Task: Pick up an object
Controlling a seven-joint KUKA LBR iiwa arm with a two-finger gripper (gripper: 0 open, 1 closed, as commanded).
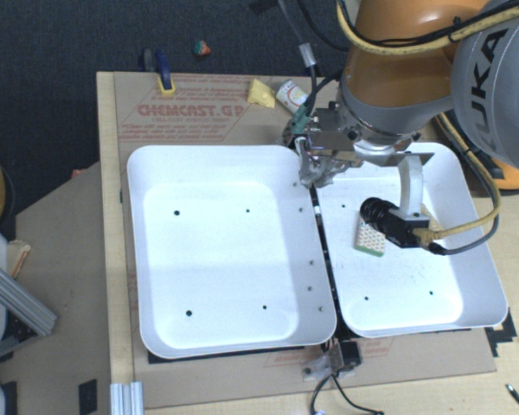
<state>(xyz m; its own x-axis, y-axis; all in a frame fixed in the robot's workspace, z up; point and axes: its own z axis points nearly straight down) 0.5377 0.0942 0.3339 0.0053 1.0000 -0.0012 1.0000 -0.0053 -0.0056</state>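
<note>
Speckled pad (369,240), one, pale with green dots: lies tilted on the floor of the right-hand bin (415,305). White bins, two, side by side; left-hand bin (216,258). Pincer (316,169), one: over the bins' shared far rim, apart from the pad; whether wide or narrow cannot be told. Yellow scrap (261,94), one, on the surface (199,115) beyond.

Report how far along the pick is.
Done: the hand is over the right bin, at its far left corner beside the neighbouring bin. In hand: no lift yet; the small speckled pad lies on the bin floor, apart from the hand. Left: move to the pad, grasp it and raise it.
</note>
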